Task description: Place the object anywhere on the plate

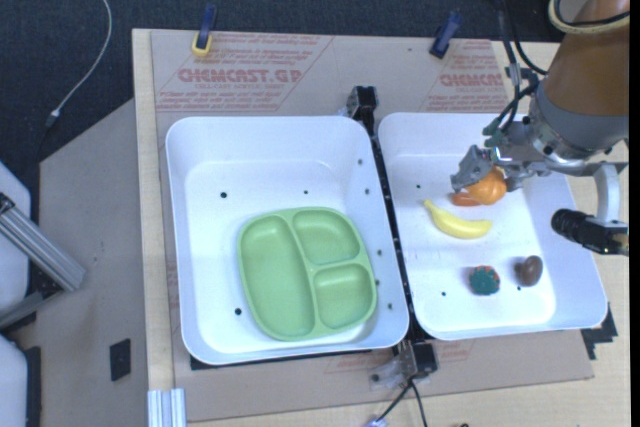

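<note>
At the bottom of the frame the cardboard sheet [300,385] edges out under both bins; just above it, in the lower middle, lies the pale green three-compartment plastic plate [305,272], on the floor of the left white bin [200,215], nothing resting in it. In the lower right, inside the right white bin [560,315], sit a small teal-and-red round toy [485,281] and, just beside it, a brown egg-shaped piece [529,269]; a little higher a yellow plastic banana [458,222] lies with its long axis running left to right. Just above the banana, at right of centre, the grey two-finger gripper [480,177] is down on a small round orange toy fruit [484,190]; the metal fingers seem closed around the orange, which shows between and below them, close to the banana; whether it is lifted off the bin floor I cannot tell. The plate lies to the left and slightly lower in the frame, across the wall between the bins, so the coming move is likely a lift and a carry leftward. Farther up, the cardboard carries red print reading "CHEMCAST GP" [240,75], repeated at upper right; a yellow-and-blue clamp [204,32] and a blue clamp [445,35] pin its far edge.
</note>
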`<act>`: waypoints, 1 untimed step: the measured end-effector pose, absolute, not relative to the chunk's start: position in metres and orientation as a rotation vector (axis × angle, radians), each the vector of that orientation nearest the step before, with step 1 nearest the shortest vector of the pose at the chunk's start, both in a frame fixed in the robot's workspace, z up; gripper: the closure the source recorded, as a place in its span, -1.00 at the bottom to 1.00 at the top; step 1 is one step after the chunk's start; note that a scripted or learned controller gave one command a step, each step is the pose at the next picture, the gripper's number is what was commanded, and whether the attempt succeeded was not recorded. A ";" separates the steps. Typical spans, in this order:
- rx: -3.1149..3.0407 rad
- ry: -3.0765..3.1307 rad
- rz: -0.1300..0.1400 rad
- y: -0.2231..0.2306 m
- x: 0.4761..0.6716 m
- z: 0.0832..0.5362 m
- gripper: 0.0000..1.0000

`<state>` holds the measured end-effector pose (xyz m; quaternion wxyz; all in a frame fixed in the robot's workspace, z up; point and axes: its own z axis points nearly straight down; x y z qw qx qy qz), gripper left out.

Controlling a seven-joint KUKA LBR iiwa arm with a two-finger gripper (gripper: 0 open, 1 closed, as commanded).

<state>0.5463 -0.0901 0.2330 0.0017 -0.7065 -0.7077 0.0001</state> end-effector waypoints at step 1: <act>-2.212 -2.225 0.002 -0.036 0.554 0.221 1.00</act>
